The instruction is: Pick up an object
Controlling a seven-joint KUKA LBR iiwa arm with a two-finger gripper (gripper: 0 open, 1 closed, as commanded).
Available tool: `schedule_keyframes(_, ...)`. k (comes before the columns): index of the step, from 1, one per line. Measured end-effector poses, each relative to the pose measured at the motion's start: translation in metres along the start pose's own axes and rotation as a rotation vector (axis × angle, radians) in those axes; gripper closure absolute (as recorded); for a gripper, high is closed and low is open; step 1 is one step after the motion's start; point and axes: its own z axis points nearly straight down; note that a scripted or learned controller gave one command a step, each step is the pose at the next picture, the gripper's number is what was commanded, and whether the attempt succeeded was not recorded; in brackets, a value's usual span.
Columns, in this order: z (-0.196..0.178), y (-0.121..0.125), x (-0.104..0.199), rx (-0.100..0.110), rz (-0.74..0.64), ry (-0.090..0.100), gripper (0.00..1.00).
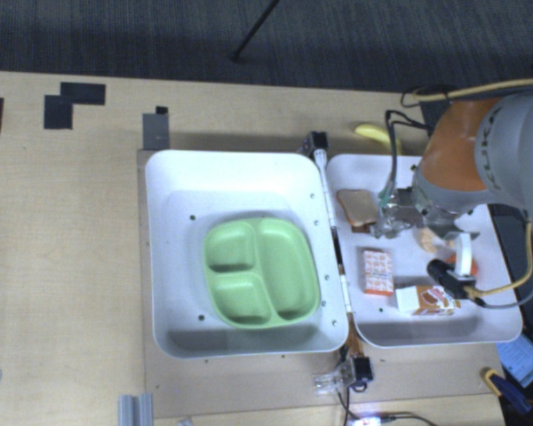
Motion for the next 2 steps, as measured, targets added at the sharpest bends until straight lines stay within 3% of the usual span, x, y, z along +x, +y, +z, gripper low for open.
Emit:
schedule_keyframes(1, 0.0, 0.0, 0.0, 0.0, 0.0, 0.0, 0.0)
schedule_keyframes(2, -0.011, 0.001, 0.001, -0.003, -0.001, 0.001, 1.0)
